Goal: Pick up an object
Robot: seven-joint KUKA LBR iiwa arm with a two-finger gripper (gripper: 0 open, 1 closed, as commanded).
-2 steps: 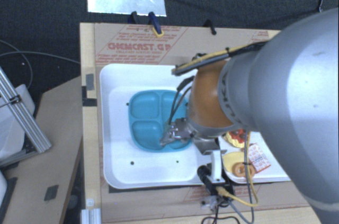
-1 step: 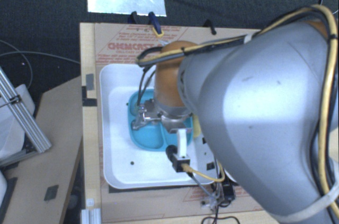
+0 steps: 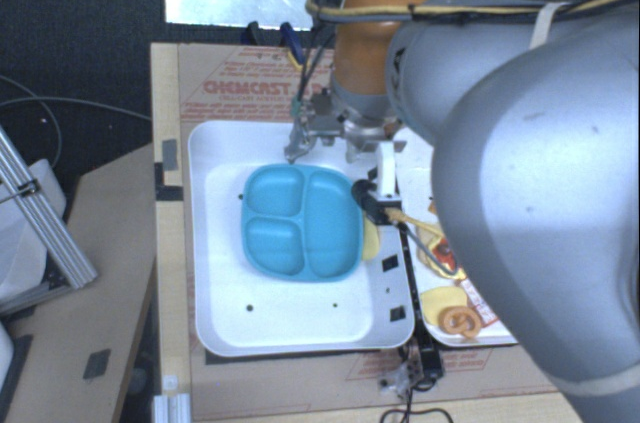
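A light blue divided plate (image 3: 303, 221) with three compartments lies in the middle of the left white bin (image 3: 220, 311). My gripper (image 3: 303, 147) hangs over the far edge of that plate, near the bin's back wall. Nothing shows in its grasp. The big grey arm and its orange band cover most of the right bin (image 3: 440, 336).
In the visible strip of the right bin lie a yellow and red item (image 3: 443, 256) and a tan ring-shaped piece (image 3: 460, 319). A small yellow thing (image 3: 372, 239) peeks out at the plate's right edge. Cardboard (image 3: 240, 86) lies under the bins.
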